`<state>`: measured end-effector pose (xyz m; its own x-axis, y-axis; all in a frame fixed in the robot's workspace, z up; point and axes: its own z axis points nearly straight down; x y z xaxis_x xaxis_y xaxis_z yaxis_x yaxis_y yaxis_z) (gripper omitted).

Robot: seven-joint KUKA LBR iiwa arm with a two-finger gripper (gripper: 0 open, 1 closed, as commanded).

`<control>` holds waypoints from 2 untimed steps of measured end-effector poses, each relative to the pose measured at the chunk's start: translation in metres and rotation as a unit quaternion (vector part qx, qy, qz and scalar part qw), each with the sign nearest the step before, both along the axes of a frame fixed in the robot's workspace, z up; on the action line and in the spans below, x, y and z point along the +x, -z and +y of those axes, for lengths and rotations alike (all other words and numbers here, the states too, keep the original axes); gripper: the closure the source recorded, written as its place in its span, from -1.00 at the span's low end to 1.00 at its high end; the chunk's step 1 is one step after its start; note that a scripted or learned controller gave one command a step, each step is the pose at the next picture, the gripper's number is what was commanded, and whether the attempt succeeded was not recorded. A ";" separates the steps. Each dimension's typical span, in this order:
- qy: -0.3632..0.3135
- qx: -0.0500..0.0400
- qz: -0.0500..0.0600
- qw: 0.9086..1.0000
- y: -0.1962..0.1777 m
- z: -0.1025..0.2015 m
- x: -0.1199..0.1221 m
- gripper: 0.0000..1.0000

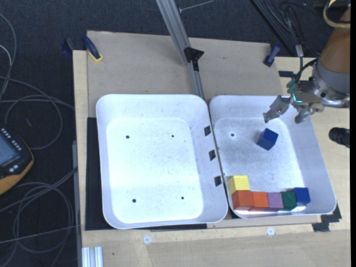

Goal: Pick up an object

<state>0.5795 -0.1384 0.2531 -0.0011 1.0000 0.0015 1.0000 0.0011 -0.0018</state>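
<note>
Blue cube (267,138), the loose one, sits tilted on the floor of the right bin (317,149), toward its far half and well apart from the other blocks. Taking the scene from the largest thing down: the wooden bench (139,65) carries two shallow white bins side by side, and the left bin (105,149) has only small dark dots on its speckled floor. A grey metal pole (175,26) slants up from the far edge where the two bins meet. The arm (336,60) enters from the right, its orange band showing above the grey wrist. Its gripper (289,111) hangs over the far right part of the right bin, above and just to the right of the loose cube, with the two fingers spread apart and nothing between them. Along the near wall of the right bin a row of blocks lies touching one another: a yellow block (240,182) stands just behind an orange block (242,198), followed rightward by a second orange block (260,199), a purple block (275,199), a green block (288,198) and a smaller dark blue block (302,194). Blue clamps (92,48) grip the bench's far corners.
</note>
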 end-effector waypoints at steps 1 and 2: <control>0.002 0.000 0.003 1.000 0.143 -0.060 0.022 -1.00; 0.000 0.003 0.005 1.000 0.152 -0.078 0.098 -1.00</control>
<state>0.6773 -0.2166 0.1016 -0.0012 1.0000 0.0069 0.9999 0.0013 -0.0118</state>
